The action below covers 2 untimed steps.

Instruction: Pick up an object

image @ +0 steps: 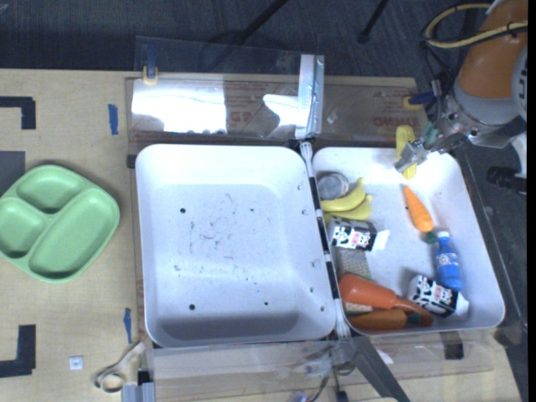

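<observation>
The right bin [477,224] holds several items: a yellow banana [347,198] beside a grey round lid [332,182], a small orange carrot [417,209], a blue bottle [448,262], two cow-patterned cartons [352,238] [435,296], a large carrot [377,293] and a brown sausage [381,318]. My gripper [410,156] hangs over the bin's far edge, above and to the right of the banana. A small yellow piece [406,141] shows right at its tip; I cannot tell whether it is held.
The left bin [151,166] sits beside the right one, sharing a middle wall. A green divided plate [54,222] lies on the bench at far left. A clear plastic panel [226,99] stands behind the bins. Cables loop above the arm [494,65].
</observation>
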Tool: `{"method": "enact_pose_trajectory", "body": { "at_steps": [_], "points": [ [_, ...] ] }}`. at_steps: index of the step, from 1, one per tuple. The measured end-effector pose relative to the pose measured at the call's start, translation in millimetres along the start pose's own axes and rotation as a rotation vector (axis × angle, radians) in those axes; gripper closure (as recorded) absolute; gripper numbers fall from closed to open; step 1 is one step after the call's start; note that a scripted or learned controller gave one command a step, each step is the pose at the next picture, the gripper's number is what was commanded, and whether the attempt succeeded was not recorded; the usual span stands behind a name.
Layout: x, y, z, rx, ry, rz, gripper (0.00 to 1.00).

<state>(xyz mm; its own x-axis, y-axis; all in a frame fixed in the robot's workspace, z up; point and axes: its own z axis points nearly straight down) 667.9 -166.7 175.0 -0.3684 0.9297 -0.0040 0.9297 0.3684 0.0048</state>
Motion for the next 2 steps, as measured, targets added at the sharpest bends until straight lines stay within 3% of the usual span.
{"method": "enact_pose_trajectory", "body": {
  "at_steps": [1,2],
  "points": [
    [46,10,1,0.006,0.004,0.295,1.0],
    [22,9,-4,0.002,0.001,0.261,1.0]
  ]
}}
